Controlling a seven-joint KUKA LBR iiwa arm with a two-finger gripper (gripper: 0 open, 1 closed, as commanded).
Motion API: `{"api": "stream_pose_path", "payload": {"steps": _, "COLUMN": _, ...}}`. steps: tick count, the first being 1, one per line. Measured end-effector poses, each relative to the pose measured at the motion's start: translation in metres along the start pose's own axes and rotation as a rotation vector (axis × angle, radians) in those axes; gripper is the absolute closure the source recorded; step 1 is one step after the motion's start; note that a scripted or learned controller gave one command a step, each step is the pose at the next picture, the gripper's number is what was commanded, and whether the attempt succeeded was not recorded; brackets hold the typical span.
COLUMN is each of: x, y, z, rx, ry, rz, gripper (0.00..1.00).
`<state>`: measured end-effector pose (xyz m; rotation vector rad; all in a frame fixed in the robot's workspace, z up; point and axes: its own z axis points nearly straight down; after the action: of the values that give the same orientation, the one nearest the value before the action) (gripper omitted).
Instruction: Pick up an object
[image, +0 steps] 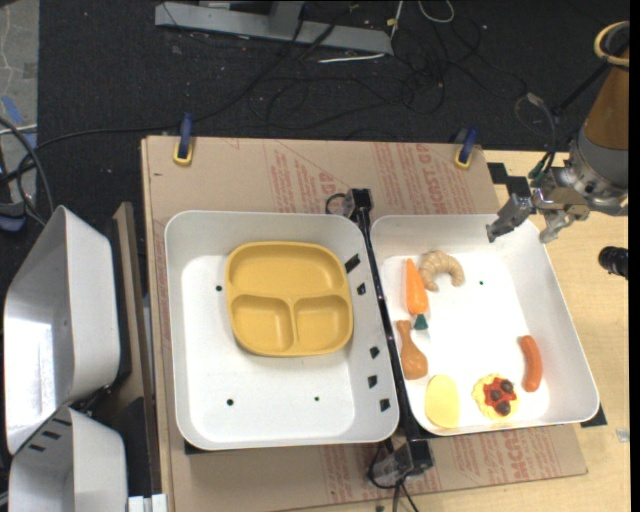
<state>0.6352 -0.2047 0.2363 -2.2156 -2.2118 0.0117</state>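
Note:
My gripper hangs over the far right corner of the right bin, fingers spread open with nothing between them. In that bin lie a carrot, a tan croissant, a chicken drumstick, a yellow lemon-like piece, a small pizza-like piece with red topping and a sausage. All of these toy foods sit below and left of the gripper, apart from it.
The left bin holds a yellow sectioned plate. Yellow clamps hold the cardboard base at the back. White containers stand at the far left. Cables run across the dark floor behind.

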Motion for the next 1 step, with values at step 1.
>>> {"api": "stream_pose_path", "payload": {"steps": 1, "x": 0.0009, "y": 0.0026, "z": -0.0087, "rx": -0.014, "ry": -0.003, "rz": -0.003, "gripper": 0.0}}
